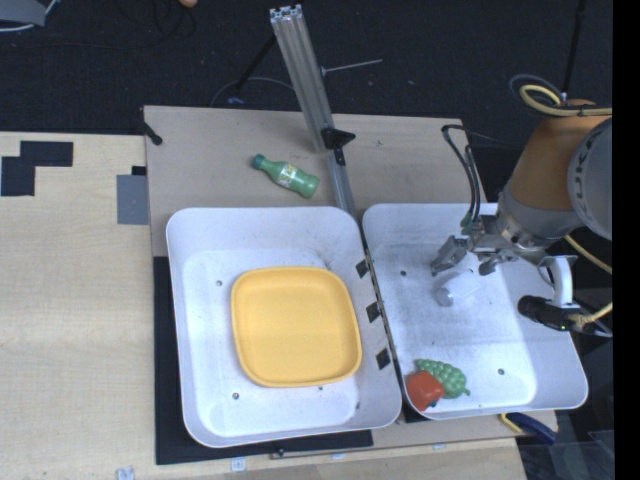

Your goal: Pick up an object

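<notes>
In the right bin [540, 368], my gripper [445, 276] hangs low over the middle of the floor, its fingers [446, 258] open with nothing between them. A red toy fruit [422, 391] lies beside a green bumpy toy [445, 376] in that bin's front left corner, well in front of the gripper. In the left bin [195, 268], a yellow square plate [295, 325] lies flat.
A small green bottle [286, 175] lies on its side on the bench behind the left bin. A slanted aluminium post [308, 68] rises behind the wall where the two bins meet. Black clips [372, 308] sit along that shared wall.
</notes>
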